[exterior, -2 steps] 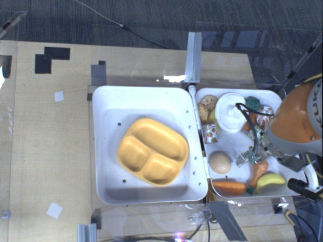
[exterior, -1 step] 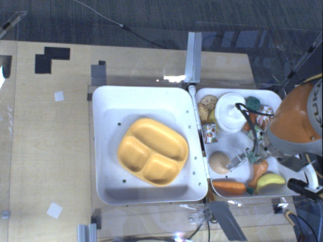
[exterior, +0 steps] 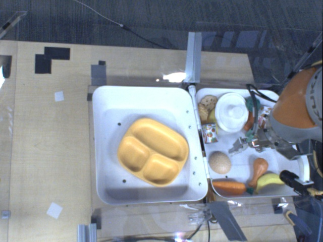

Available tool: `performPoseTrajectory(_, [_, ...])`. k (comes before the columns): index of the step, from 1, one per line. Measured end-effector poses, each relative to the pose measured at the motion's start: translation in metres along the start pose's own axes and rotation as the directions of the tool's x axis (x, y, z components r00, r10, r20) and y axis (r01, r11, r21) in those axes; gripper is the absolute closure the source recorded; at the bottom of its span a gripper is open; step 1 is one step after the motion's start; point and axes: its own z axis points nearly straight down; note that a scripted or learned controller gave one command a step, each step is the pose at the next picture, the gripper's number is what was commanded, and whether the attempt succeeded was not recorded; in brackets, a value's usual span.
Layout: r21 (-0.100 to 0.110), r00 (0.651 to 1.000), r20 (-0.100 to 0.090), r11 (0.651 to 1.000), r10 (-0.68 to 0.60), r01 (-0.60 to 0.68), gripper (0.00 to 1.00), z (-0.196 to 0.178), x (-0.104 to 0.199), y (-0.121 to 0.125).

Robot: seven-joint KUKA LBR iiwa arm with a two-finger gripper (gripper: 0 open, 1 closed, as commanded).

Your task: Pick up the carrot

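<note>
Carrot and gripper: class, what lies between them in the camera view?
Bare white bin floor separates the gripper from the carrot; a round bun sits just left of that line.

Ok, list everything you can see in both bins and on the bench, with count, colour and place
Left bin: one, white, left side of the bench.
Divided plate: one, yellow, middle of the left bin.
Right bin: one, white, beside the left bin.
Cookies: a few, tan, right bin's top left.
Cup: one, white, next to the cookies.
Small can: one, below the cookies.
Round bun: one, beige, right bin's left side.
Carrot: one, orange, along the bin's bottom edge.
Drumstick: one, orange-brown, right of the bun.
Banana: one, yellow, below the drumstick.
Arm: one, grey and orange, from the right.
Gripper: one, above the right bin's middle.
</note>
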Motion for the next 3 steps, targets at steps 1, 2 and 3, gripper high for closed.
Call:
performPoseTrajectory(1, [-0.005,0.971,0.0,0.971,0.239,-0.239,0.0,0.035,0.024,-0.014])
performPoseTrajectory(2, [-0.001,0.583,-0.004,0.583,0.813,-0.813,0.0,0.036,0.023,-0.014])
performPoseTrajectory(3, [0.002,0.162,0.002,0.162,0.987,-0.987,0.0,-0.003,0.027,-0.015])
